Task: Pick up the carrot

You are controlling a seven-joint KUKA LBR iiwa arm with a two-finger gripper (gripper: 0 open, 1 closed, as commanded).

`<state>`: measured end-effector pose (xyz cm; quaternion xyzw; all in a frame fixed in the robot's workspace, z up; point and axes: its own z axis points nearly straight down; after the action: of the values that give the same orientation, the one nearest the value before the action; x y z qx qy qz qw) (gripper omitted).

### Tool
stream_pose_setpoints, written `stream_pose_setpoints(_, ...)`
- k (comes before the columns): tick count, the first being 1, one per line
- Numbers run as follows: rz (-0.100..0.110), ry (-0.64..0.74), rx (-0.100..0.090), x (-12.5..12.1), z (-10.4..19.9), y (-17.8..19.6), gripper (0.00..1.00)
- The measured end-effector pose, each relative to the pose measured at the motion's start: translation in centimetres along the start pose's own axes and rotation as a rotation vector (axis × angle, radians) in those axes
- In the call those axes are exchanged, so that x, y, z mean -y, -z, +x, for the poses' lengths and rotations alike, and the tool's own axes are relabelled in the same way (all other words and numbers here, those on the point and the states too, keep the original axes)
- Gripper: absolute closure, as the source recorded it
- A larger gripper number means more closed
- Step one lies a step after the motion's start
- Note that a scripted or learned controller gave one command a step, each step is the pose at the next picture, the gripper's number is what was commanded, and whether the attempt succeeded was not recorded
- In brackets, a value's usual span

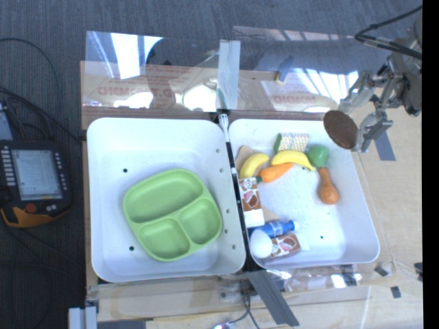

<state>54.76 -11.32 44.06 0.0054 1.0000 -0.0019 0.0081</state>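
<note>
A pendant (34, 177) with a lit screen is seen at the far left, off the surface (405, 184), with cables beside it. The left bin (110, 142) is occupied by a green divided plate (173, 214), set toward its lower right.

In the right bin (343, 238), things are gathered along the left wall and the upper part. A white egg (260, 244) is placed at the lower left, with a small blue-capped bottle (278, 228) just above it and a brown packet (287, 245) touching it on the right. A brown-and-white carton (251, 197) is stood against the divider. Above it a banana (252, 164) is laid, and a second banana (291, 158) is set to its right.

The carrot (276, 173) is found between the two bananas, in the upper middle of the right bin, lying at a slant and touching the second banana. A patterned box (293, 142) is seen behind, a green fruit (317, 156) to the right, and an orange gourd-like piece (326, 187) further right.

The hand (374, 115) is held at the upper right, above the bin's far right corner, well apart from the carrot, which lies down and to the left of it. Whether the hand is spread or pressed together cannot be told. A brown disc (341, 129) is seen just beside it.
</note>
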Motion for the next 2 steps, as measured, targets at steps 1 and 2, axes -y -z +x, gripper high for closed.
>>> stream_pose_setpoints(1, -0.006, 0.417, -0.013, 6.5, 1.8, -2.8, 1.0)
stream_pose_setpoints(2, -0.009, 0.695, -0.014, 10.6, 3.5, -7.7, 1.0)
